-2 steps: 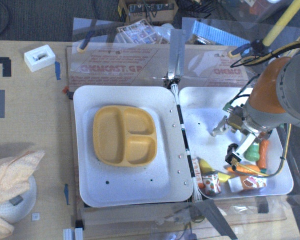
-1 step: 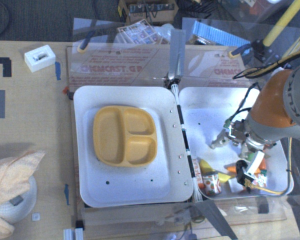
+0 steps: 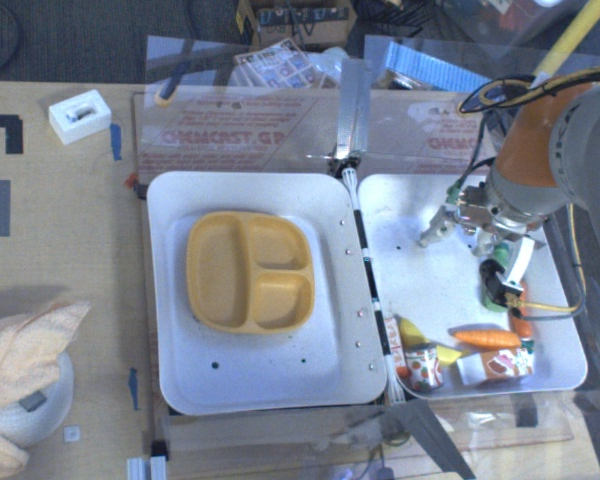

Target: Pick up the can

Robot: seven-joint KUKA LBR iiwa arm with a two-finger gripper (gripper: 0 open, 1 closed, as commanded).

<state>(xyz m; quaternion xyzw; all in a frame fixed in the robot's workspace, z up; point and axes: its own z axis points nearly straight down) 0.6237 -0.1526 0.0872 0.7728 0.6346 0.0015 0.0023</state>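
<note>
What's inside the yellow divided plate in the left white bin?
The yellow divided plate in the left white bin holds nothing in its three compartments; only bare yellow plastic shows. Whatever lies beneath the plate is covered and cannot be seen.

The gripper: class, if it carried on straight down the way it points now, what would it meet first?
Probably bare floor of the right bin. The gripper hangs over that bin's upper part; the can and carrot lie nearer the front edge, off its line. Depth is uncertain from this slanted view.

A robotics lab: taped plastic sheeting (image 3: 230, 133) walls the white bins (image 3: 170, 268), with loose cables (image 3: 500, 93) and cluttered electronics (image 3: 290, 8) behind.
</note>
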